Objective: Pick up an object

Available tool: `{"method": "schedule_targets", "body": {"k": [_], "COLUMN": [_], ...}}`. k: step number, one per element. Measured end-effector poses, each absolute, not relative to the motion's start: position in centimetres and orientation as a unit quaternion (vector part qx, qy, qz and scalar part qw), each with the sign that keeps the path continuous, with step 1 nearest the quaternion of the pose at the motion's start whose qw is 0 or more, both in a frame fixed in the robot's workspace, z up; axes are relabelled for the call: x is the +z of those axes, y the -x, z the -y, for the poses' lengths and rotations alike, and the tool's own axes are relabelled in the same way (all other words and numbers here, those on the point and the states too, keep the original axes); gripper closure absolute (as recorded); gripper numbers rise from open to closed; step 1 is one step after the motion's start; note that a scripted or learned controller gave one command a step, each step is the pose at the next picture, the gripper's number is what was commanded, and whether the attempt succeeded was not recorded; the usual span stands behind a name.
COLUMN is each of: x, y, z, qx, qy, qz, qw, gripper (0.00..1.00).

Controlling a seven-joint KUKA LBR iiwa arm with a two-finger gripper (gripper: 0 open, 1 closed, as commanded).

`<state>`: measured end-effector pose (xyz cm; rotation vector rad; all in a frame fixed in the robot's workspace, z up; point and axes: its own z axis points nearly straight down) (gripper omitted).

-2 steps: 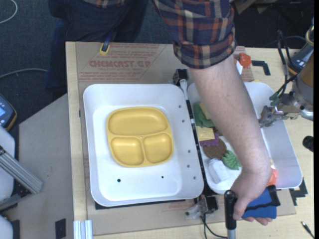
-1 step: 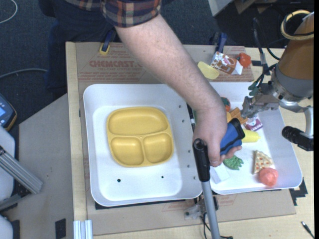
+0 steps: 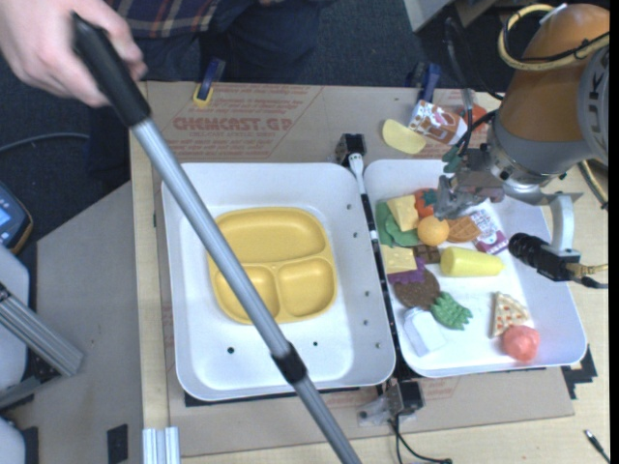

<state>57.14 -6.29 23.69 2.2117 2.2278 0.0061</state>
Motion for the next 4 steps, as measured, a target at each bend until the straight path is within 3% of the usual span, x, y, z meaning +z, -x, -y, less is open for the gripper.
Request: {"method": "schedule_targets", "body": {"k": [1,3,4], "x": [22.3,21.5,23.6], "y": [-57.9,-59.9,-59.5], "z": [0.6,-0.8,-1.0], "qx": [-0.0002,-0.0004,0.0016], "qy": [-0.705,-0.707,-0.707], "qz": [-0.709,-0.707,-0.708], "qw": [-0.001,0.0,0.002], "gripper": [1.0,1.0,1.0]}}
